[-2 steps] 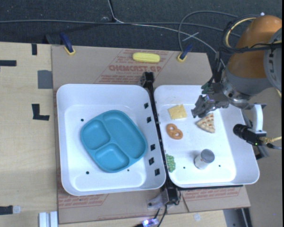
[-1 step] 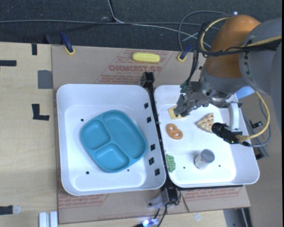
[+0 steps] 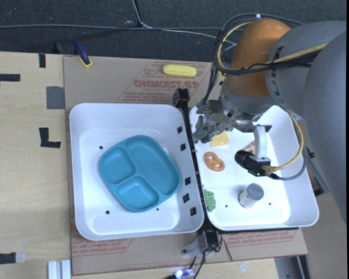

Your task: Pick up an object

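step: reaching | hand (image 3: 211,128) low in right bin (image 3: 296,211), grip state unclear | yellow cheese wedge (image 3: 220,139) just beside it, pretzel (image 3: 214,161) near | next: settle over the wedge, close

From my station I count two white bins: the left bin (image 3: 81,156) in the middle of the frame and the right bin (image 3: 296,208) toward the lower right. One blue divided plate (image 3: 139,172) with three compartments lies in the left bin. In the right bin I count one pretzel (image 3: 214,161), one yellow cheese-like wedge (image 3: 220,139), one small grey cylinder (image 3: 251,194) and one green leafy piece (image 3: 210,199) at its lower left edge. One yellow banana-like object (image 3: 179,70) sits on the cardboard at upper centre. One blue clamp (image 3: 81,53) shows at upper left. I see one arm (image 3: 314,80).
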### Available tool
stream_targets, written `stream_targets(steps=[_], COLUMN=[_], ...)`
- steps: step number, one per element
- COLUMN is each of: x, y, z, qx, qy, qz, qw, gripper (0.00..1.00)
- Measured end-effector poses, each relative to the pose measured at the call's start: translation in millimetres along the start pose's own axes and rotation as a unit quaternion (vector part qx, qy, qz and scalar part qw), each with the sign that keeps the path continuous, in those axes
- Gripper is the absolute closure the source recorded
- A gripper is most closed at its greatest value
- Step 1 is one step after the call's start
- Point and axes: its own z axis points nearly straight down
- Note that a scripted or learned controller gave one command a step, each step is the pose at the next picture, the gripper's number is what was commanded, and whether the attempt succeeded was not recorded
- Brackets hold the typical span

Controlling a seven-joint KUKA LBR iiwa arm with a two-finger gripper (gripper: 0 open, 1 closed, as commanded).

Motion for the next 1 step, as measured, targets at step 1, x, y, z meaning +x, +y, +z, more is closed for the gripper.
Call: stream_targets(steps=[1], x=[60.2], y=[18.5], z=[6.1], qx=[-0.001], qy=[0.000], qz=[-0.001], qw=[1.0000], gripper=[1.00])
